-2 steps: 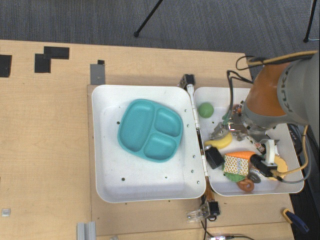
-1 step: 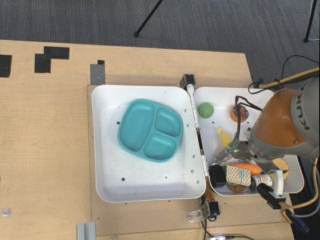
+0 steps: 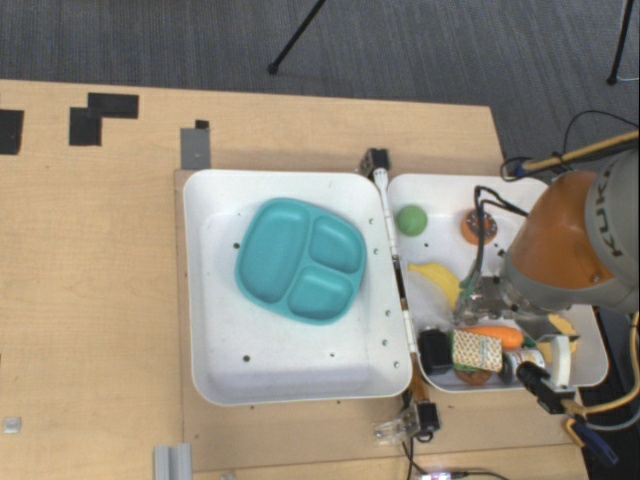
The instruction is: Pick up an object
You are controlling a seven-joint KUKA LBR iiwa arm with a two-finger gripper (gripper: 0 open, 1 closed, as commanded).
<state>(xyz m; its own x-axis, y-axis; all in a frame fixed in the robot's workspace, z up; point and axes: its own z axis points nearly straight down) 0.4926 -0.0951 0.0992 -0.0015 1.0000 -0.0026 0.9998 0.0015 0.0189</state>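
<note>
Lower right of frame, right bin [image 3: 590, 363]: patterned packet [image 3: 476, 349] and black block [image 3: 434, 348] at near wall, orange carrot-like piece [image 3: 503, 337] beside packet. Gripper [image 3: 482, 303] low over clutter, just above packet; jaw state cannot tell. Banana [image 3: 438, 279] mid-bin. Green ball [image 3: 411, 220] at far corner. Left bin [image 3: 210, 298]: teal divided tray [image 3: 299, 258], centre.

Teal tray [image 3: 300, 258] in left bin [image 3: 215, 368], arm [image 3: 565, 243] over right bin [image 3: 590, 363]
</note>
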